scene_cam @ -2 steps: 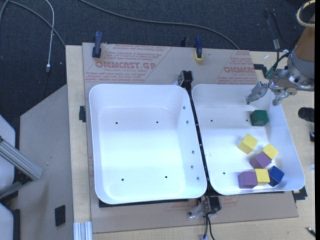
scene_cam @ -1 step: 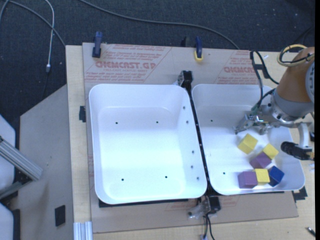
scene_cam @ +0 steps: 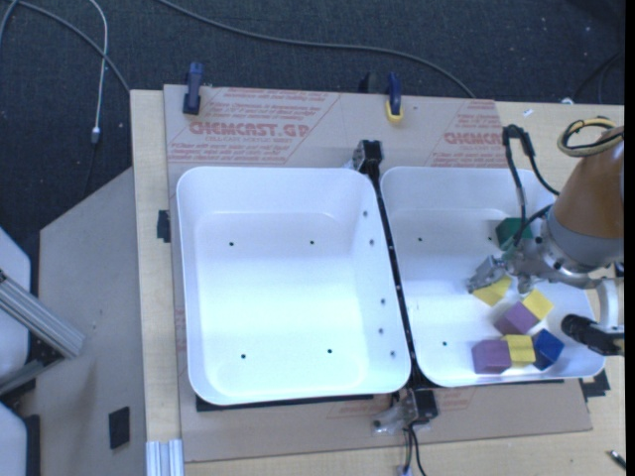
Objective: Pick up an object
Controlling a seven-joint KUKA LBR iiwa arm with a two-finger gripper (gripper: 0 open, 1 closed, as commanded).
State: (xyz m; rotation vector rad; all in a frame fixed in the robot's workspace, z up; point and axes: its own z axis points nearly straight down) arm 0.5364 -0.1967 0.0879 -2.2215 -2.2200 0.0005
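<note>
My gripper (scene_cam: 499,272) is low in the right bin (scene_cam: 437,266), reaching in from the right under the orange band of the arm (scene_cam: 590,201). It hovers at or touches a yellow block (scene_cam: 490,292) just below it. A green object (scene_cam: 510,231) lies right behind the gripper. Toward the bin's front right corner lie a purple block (scene_cam: 516,319), a second yellow block (scene_cam: 538,305), another purple block (scene_cam: 490,356), a third yellow block (scene_cam: 519,349) and a blue block (scene_cam: 547,349). The wrist hides how the gripper meets the yellow block.
The left bin (scene_cam: 198,296) sits beside the right one, with a black divider clip (scene_cam: 369,154) at the back between them. A black cable (scene_cam: 518,167) loops over the right bin's back edge. Blue clamps (scene_cam: 193,82) hold the cardboard at the rear.
</note>
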